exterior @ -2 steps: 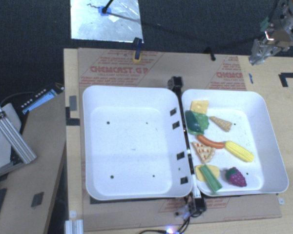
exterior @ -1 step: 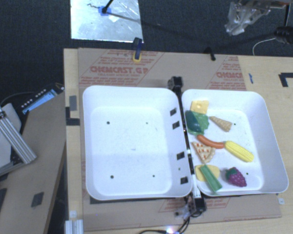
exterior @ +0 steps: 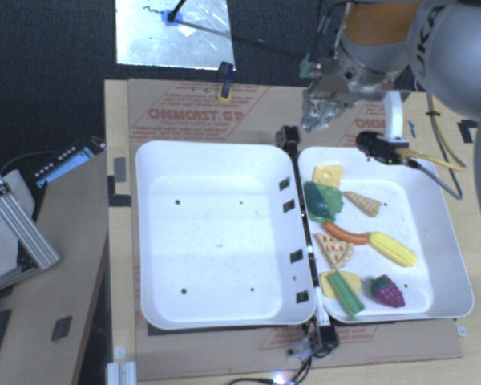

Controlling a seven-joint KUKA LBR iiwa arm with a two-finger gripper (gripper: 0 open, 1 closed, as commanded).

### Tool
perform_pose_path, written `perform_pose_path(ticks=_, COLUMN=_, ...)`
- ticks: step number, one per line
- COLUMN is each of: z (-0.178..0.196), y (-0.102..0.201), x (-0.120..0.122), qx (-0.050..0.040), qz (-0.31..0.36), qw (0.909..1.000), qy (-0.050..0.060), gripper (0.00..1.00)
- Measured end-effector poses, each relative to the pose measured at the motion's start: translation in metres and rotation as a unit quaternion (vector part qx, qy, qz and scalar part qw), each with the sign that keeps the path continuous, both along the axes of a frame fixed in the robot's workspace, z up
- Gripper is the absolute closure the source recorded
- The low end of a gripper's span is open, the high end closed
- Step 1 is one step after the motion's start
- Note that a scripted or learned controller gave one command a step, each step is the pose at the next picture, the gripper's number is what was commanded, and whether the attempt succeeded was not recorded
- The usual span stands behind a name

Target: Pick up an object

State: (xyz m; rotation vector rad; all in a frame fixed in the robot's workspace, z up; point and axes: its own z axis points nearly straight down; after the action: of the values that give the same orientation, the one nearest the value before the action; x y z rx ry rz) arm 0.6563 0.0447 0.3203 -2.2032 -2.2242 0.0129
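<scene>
we are hovering our end effector (exterior: 319, 120) above the right bin (exterior: 433, 215); its state we cannot tell. the corn (exterior: 393, 249) is lying there, looking light, rigid, slick; we are favouring its middle.

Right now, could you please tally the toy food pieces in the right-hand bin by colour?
Yellow: 3 – flat yellow cheese slice, ridged yellow corn cob, pale yellow block
Green: 2 – leafy green vegetable, dark green stick
Tan or orange: 3 – tan cone, orange-red sausage, tan pizza wedge
Purple: 1 – purple grape bunch
Total: 9
</scene>
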Motion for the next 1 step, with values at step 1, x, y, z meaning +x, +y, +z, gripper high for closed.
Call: perform_pose_path(ticks=1, z=0.0406, y=0.1066, x=-0.0467, qx=-0.0002, qz=-0.001, qw=1.0000, qy=-0.008, gripper=1.00)
